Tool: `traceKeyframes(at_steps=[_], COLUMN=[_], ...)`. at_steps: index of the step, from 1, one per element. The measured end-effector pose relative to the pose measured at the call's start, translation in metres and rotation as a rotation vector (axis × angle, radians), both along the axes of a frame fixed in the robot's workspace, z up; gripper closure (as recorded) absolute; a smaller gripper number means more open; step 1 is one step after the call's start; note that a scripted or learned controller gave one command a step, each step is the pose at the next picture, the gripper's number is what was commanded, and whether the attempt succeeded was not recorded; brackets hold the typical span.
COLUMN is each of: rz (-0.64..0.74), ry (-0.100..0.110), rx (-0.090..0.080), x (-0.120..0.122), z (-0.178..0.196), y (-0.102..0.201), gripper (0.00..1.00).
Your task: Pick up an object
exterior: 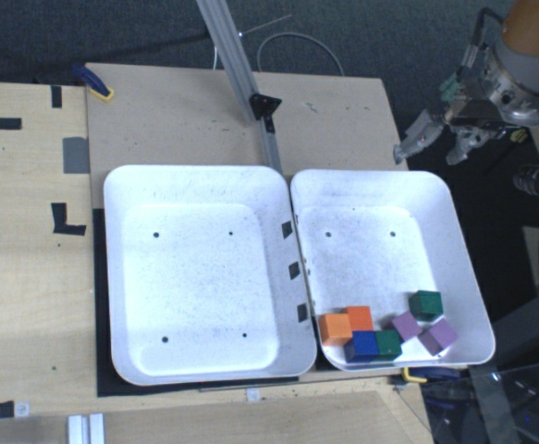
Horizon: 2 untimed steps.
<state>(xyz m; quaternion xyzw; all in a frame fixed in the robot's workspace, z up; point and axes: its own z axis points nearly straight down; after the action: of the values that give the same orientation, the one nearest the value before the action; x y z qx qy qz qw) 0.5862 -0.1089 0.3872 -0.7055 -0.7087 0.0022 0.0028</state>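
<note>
Several small blocks lie clustered in the near corner of the right bin [454, 211]: two orange blocks [336, 327], a blue one [363, 345], a green one [388, 344], a purple one [405, 325], another green one [426, 304] and another purple one [437, 338]. My gripper [438, 146] hangs high at the upper right, past the far edge of the right bin and well away from the blocks. Its two fingers are spread apart with nothing between them.
The left bin [112, 188] sits beside the right one on the wooden bench. A slanted metal pole [227, 44] with a black clamp ends near the bins' far junction. A thin cable loop [297, 49] and a blue-yellow tool [95, 81] lie at the back.
</note>
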Motion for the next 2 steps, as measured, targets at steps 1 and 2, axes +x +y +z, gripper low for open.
traceKeyframes(at_steps=[1, 2], rz=[-0.002, -0.010], ry=[0.003, -0.015], rx=[0.000, -0.006], x=[-0.011, -0.050], z=[-0.151, -0.033], y=[0.056, -0.037], gripper=[0.00, 0.00])
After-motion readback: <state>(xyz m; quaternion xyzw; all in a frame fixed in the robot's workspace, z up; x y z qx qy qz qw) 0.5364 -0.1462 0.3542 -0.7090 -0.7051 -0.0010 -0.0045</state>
